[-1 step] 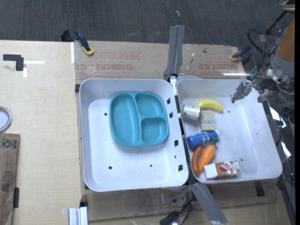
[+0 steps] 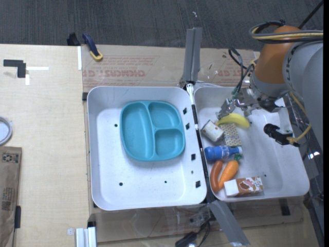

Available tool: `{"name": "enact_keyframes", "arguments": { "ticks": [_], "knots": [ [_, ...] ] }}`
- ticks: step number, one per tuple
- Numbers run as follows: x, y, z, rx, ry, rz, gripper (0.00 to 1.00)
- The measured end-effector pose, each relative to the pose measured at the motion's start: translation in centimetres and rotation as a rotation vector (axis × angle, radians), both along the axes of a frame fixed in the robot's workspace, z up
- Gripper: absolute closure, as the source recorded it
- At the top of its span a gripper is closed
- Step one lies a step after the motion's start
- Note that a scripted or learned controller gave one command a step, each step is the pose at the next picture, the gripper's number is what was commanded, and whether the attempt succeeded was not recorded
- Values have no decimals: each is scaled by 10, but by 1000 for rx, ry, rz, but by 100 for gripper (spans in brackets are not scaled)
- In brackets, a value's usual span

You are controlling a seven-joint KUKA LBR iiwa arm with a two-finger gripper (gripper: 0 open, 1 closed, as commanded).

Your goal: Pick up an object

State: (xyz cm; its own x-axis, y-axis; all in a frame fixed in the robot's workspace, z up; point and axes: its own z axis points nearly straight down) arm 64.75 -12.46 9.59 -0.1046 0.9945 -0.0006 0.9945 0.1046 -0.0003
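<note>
**Gripper over banana, right bin crowded**

Hovering low in the right bin (image 2: 288, 189): gripper (image 2: 230, 107), just above and left of the banana (image 2: 234, 120). Jaw state impossible to tell from this angle; nothing visibly held between them. Banana lying flat, apparently touching a patterned packet (image 2: 232, 134) below it. Just beside, to the left: a small white-and-brown carton (image 2: 212, 131). Lower down: a blue bottle (image 2: 221, 152), two carrots (image 2: 224, 173), a juice box (image 2: 244, 186). In the left bin (image 2: 103, 189), well apart: a teal plate (image 2: 152, 130).

Likely risks, judged from this layout:

- Closing off-centre on the curved banana, pushing it aside instead of catching it.
- Clipping the carton or packet on the way down, since both sit close to the target.
- Snagging two things at once, then dropping one on the lift.
- Nudging the banana against the divider (image 2: 194, 117) between bins, out of easy reach.
</note>
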Motion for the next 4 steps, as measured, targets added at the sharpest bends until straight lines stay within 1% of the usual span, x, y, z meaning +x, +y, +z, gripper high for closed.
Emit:
{"name": "enact_keyframes", "arguments": {
  "ticks": [1,2,3,4],
  "knots": [
    [12,-11,-3,-1,-2,32,0],
    [12,-11,7,-3,-4,33,100],
    [12,-11,7,-3,-4,33,0],
    [-43,-32,-4,0,-1,51,0]
  ]
}}
